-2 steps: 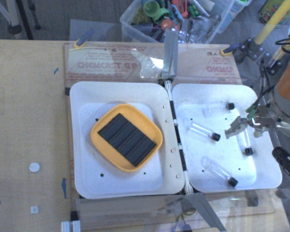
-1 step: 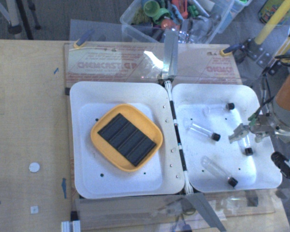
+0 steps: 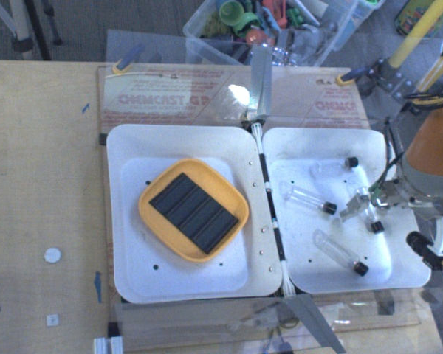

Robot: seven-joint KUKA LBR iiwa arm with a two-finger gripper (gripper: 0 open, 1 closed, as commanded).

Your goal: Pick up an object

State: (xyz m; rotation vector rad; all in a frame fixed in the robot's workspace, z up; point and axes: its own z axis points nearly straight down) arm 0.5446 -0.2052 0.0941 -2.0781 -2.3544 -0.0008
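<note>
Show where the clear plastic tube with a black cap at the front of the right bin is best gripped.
Grip the clear plastic tube mid-barrel, coming from above with fingers across its narrow width. It lies flat and slanted on the right bin, apart from the other tubes, black cap toward the front right.

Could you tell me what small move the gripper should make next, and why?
Probably a short descent straight down. The gripper sits low in the right bin among the clear black-capped tubes, apparently over one tube, but nothing is visibly between its fingers yet.
</note>
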